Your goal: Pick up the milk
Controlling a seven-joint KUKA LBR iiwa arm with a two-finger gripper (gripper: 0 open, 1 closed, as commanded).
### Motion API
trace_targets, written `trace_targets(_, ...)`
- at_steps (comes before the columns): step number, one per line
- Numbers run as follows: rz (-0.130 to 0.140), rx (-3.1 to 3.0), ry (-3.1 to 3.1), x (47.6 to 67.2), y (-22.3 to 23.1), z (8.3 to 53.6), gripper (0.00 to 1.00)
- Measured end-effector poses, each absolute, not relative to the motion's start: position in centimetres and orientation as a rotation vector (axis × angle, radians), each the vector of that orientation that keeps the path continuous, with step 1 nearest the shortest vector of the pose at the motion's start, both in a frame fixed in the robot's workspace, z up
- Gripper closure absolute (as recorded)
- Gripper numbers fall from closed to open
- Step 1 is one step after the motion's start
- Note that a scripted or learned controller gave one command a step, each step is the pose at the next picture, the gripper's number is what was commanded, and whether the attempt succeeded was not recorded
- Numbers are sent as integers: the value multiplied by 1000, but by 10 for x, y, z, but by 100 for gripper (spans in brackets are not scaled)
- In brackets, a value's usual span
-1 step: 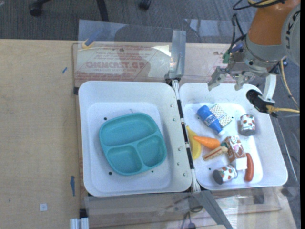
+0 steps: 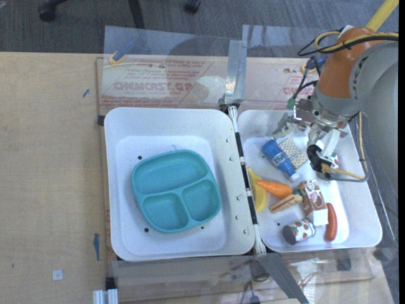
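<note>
Milk carton (image 2: 312,197) lies mid right bin (image 2: 364,233), beside the hot dog (image 2: 283,202), toward the near edge from the tool (image 2: 299,129). I cannot tell the tool's opening; nothing visibly held.

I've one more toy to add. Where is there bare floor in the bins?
Left bin: bare floor all round the teal plate, widest at the far edge. Right bin: crowded from the blue bottle to the can; gripper over its far end.
</note>
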State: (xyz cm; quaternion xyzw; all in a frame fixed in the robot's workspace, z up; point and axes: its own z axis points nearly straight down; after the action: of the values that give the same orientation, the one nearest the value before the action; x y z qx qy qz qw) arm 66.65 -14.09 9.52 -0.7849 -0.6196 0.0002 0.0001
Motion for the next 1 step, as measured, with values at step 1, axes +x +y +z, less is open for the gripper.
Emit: trace_targets(1, 1, -2465, -1946, 666, -141, 95, 0)
